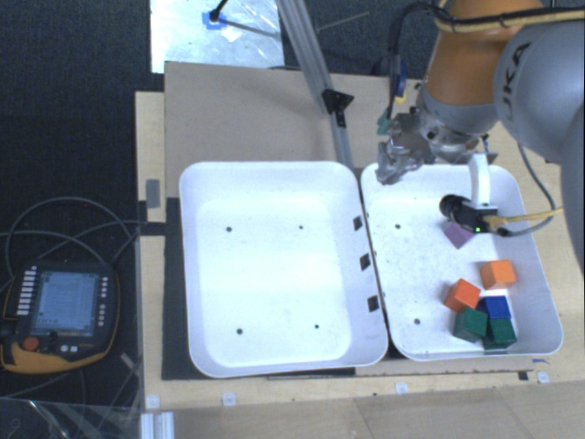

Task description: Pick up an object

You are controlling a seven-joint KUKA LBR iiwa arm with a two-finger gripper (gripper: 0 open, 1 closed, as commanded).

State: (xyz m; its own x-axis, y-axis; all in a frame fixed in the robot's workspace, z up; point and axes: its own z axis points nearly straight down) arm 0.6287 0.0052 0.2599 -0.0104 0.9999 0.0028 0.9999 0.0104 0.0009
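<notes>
Hand (395,165) above the far left corner of the right bin (402,327), grip state impossible to tell. 2 orange blocks (462,294), 2 green blocks (473,323) and 1 blue block (496,306) clustered near corner; purple block (455,235) apart.

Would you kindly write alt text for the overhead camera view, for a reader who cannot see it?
A grey and orange robot arm's gripper hovers over the back of the right bin, away from the coloured blocks clustered in its front right corner and a purple block further back. The left bin sits beside it.
</notes>
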